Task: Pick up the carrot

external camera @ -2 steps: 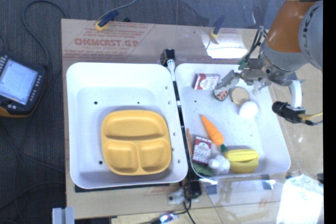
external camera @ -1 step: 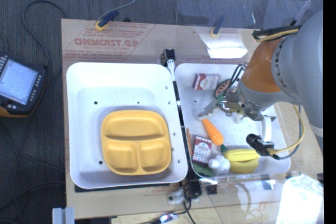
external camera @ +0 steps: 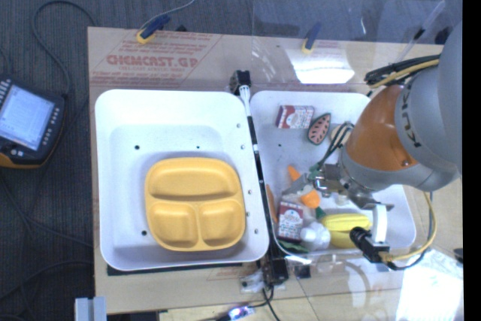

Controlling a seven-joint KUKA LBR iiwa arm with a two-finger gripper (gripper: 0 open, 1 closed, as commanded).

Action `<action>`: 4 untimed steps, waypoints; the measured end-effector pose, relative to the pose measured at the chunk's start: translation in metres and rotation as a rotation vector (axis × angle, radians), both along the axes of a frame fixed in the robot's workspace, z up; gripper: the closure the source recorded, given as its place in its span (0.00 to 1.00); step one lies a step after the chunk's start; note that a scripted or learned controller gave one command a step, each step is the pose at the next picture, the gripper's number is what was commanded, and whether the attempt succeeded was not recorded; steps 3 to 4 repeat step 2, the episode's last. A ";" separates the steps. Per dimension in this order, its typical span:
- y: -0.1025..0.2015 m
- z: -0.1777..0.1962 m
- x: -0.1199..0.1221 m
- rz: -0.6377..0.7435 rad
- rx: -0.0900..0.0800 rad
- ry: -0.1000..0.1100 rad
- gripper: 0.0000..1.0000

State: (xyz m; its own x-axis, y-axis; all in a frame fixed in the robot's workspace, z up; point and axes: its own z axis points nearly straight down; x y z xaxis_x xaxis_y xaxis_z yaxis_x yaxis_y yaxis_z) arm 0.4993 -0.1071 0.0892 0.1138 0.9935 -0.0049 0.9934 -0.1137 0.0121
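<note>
Corn (external camera: 347,228): front of right bin (external camera: 264,162), beside a small box (external camera: 290,220).
Carrot (external camera: 309,199): mid right bin, just behind the box, touching the gripper tip.
Gripper (external camera: 322,183): low over the carrot; open or closed, cannot tell.
Tray (external camera: 195,202): yellow, in left bin (external camera: 120,124).
Far: another box (external camera: 293,116), strawberry (external camera: 319,128).

The grey arm (external camera: 421,124) reaches leftward, its claw (external camera: 319,180) lowered.

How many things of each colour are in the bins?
Yellow: 2, the divided plate and the banana.
Orange: 1, the carrot.
Red and white: 2, the small boxes.
Pink: 1, the slice-shaped toy.
Total: 6 that I can tell apart.
</note>
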 end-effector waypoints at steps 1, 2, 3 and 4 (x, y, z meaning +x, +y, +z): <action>-0.001 0.011 0.001 -0.001 -0.002 -0.002 1.00; 0.115 0.094 -0.016 -0.354 0.010 0.015 1.00; 0.115 0.094 -0.016 -0.354 0.010 0.015 1.00; 0.115 0.094 -0.016 -0.354 0.010 0.015 1.00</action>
